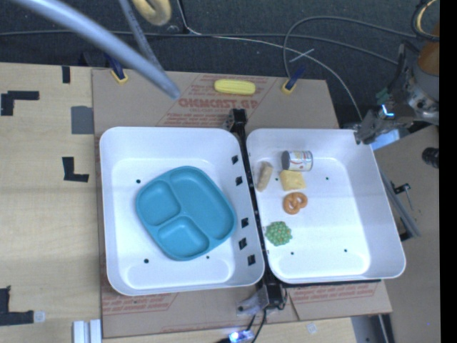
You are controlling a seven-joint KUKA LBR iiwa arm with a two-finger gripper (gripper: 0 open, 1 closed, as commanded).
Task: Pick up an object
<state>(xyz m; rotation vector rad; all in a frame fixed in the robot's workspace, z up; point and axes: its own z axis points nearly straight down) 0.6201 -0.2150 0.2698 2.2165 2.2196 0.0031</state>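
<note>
Gripper [373, 128] hangs just off the right bin's [357, 263] upper right corner; whether it is parted or holding anything cannot be told. That bin holds a small can [298, 161], a tan roll [263, 175], a yellow block [292, 180], an orange pretzel [294, 203] and a green knobbly ball [278, 233]. The left bin [121, 191] holds a blue divided tray [184, 211].

The arm [421, 77] is seen at the far right edge, its orange band near the upper corner. The gripper [373, 129] is held low, pointing left, with blue showing at its tip.
</note>
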